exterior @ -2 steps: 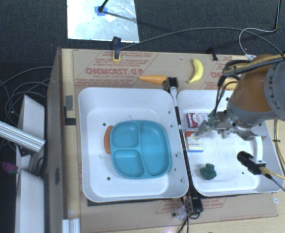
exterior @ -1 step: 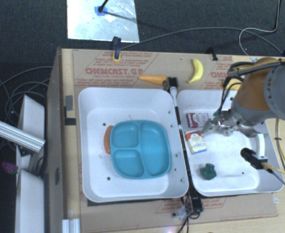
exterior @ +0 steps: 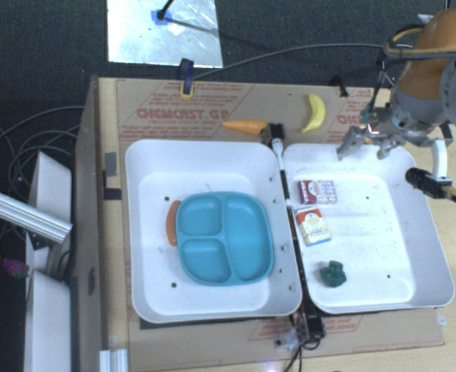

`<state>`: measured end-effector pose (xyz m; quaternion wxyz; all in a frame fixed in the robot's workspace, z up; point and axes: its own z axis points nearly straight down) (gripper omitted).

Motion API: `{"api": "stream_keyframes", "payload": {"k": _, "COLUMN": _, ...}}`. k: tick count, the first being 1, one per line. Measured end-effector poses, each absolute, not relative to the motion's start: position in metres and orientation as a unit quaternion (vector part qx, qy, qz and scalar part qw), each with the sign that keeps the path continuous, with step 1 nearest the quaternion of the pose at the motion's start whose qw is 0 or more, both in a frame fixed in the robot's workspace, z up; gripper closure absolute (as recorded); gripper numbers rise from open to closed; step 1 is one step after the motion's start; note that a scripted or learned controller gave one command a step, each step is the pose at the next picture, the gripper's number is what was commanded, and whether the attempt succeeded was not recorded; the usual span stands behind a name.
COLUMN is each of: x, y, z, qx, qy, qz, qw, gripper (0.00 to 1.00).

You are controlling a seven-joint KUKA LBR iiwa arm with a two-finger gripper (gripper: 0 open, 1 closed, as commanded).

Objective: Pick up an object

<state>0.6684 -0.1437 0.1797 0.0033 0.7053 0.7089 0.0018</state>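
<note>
The end effector (exterior: pixel 365 143) hangs over the far edge of the right bin (exterior: pixel 414 285), its fingers apart with nothing between them. In that bin lie a red box (exterior: pixel 318 191), a small carton (exterior: pixel 313 226) and a green toy (exterior: pixel 333 273).

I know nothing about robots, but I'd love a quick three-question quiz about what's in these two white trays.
1. True or false: the blue divided plate lies in the left bin.
2. Which thing in the right bin lies nearest the camera? A) the red and white carton B) the dark green toy C) the small red and yellow box
3. Fill in: the banana and the carrot lie outside the bins, on the ______ behind them.

Key: 1 true. 2 B. 3 cardboard. The gripper hovers over the right bin's far edge, holding nothing.
</note>
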Motion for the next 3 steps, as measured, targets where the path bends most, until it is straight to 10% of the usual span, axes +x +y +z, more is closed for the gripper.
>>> {"api": "stream_keyframes", "payload": {"k": 2, "x": 0.671, "y": -0.089, "z": 0.088, "qx": 0.705, "qy": 0.709, "qz": 0.0025, "qw": 0.004, "gripper": 0.0}}
{"api": "stream_keyframes", "payload": {"k": 3, "x": 0.672, "y": -0.09, "z": 0.1, "qx": 0.704, "qy": 0.71, "qz": 0.0033, "qw": 0.007, "gripper": 1.0}}
